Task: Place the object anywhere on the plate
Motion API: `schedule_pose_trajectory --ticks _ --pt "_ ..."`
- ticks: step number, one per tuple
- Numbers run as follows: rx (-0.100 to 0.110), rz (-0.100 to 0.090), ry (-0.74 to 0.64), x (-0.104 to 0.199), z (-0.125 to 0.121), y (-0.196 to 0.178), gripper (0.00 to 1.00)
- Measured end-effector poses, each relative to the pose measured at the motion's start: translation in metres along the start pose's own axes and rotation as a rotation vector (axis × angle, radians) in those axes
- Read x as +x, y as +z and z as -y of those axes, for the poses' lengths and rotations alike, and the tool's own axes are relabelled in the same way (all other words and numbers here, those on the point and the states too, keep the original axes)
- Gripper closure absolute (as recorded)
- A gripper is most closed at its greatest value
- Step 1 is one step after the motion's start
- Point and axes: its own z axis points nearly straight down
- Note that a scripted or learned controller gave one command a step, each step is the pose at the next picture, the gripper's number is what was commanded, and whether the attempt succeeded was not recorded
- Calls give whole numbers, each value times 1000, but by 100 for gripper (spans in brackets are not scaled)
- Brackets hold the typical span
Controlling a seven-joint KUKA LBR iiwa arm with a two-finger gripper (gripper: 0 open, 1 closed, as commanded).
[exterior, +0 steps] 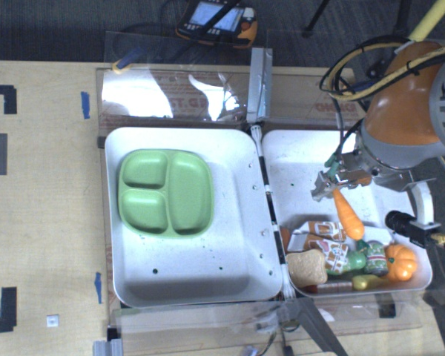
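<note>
The left bin [133, 277] holds a green divided plate [165, 192] in its far part, with nothing lying on it. In the right bin [289, 162] a heap at the near edge gathers a bread slice [306, 267], a printed packet [322, 232] whose lettering is too small to read, green pieces and an orange pumpkin-like toy [400, 262]. The gripper [340, 188] hangs above that bin, pinching the top of an orange carrot [348, 213] that dangles over the heap
</note>
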Motion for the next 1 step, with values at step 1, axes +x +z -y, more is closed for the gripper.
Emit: schedule_pose_trajectory --ticks 1 --pt "-2 1 70 62 -50 -3 100"
